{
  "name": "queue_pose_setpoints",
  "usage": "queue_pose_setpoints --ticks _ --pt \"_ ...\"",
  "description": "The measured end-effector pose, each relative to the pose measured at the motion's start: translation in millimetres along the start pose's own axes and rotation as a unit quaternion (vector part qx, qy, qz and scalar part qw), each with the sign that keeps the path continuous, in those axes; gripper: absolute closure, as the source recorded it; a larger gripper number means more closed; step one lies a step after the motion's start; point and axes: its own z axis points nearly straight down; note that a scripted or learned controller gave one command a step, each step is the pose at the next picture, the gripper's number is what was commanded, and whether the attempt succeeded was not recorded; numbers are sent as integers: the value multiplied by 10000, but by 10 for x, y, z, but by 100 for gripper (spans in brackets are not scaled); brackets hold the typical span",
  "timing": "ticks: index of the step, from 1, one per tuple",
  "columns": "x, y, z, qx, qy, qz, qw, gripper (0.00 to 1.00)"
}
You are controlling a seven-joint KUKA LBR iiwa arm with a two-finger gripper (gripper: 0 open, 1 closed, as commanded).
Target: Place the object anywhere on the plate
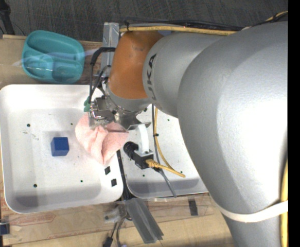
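A small blue cube [59, 146] lies on the floor of the left white bin [16, 189], left of its middle. A pale pink plate [101, 142] sits at the right side of the same bin, its upper part hidden by the arm. My gripper [101, 115] hangs over the plate's upper edge, to the right of the cube and apart from it. The grey arm with its orange band [131, 60] covers most of the right half of the view.
A teal plastic container [52, 56] rests on the bench beyond the left bin's far edge. The right bin [160, 189] lies mostly under the arm, with a black and yellow cable [157, 164] hanging over it.
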Motion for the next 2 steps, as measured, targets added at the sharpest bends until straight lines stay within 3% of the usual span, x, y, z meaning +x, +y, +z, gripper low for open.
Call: queue_pose_setpoints --ticks 1,2 --pt "706 0 494 38 -1 1535 9881 100" --pt "134 318 -101 4 5 78 10000 100"
